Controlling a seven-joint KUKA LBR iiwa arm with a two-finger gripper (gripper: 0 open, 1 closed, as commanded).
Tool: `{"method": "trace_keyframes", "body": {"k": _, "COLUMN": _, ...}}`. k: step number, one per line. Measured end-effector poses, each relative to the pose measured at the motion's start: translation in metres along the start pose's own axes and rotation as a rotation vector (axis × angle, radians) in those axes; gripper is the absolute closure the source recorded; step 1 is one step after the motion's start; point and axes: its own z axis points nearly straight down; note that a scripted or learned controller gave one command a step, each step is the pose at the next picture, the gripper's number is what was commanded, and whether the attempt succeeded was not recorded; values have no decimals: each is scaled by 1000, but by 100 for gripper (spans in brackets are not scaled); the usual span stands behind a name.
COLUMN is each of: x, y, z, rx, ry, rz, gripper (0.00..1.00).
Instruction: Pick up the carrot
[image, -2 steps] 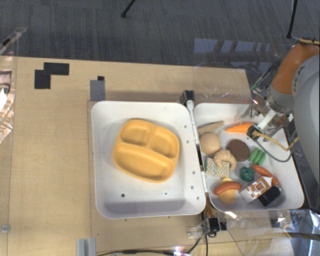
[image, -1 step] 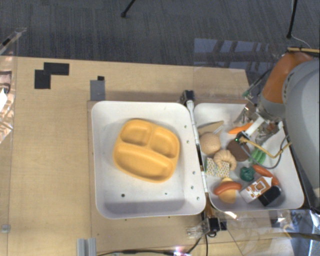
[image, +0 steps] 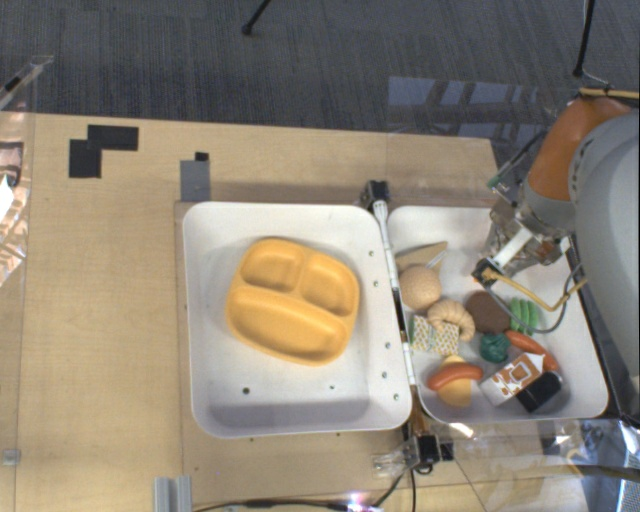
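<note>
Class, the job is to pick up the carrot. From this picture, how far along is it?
Done: nothing yet. The carrot lies in the right bin among other toy foods, near the bin's right wall. In hand: the hand hangs over that bin's far part, apart from the carrot. Left: move over the carrot, come down, grasp it and lift.

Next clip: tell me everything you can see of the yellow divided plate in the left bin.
The yellow divided plate is a rounded square, plastic by its look, moulded into three hollows: two small ones on the far side and one long one on the near side. It lies flat, hollows up, turned slightly askew, around the middle of the left bin and a little nearer its far wall. It touches only the bin floor.
</note>
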Motion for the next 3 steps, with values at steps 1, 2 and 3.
{"method": "trace_keyframes", "body": {"k": 1, "x": 0, "y": 0, "z": 0, "rx": 0, "ry": -1, "rz": 0, "gripper": 0}}
{"method": "trace_keyframes", "body": {"k": 2, "x": -7, "y": -42, "z": 12, "rx": 4, "ry": -3, "rz": 48, "gripper": 0}}
{"method": "trace_keyframes", "body": {"k": 3, "x": -7, "y": -30, "z": 13, "rx": 4, "ry": -4, "rz": 450, "gripper": 0}}
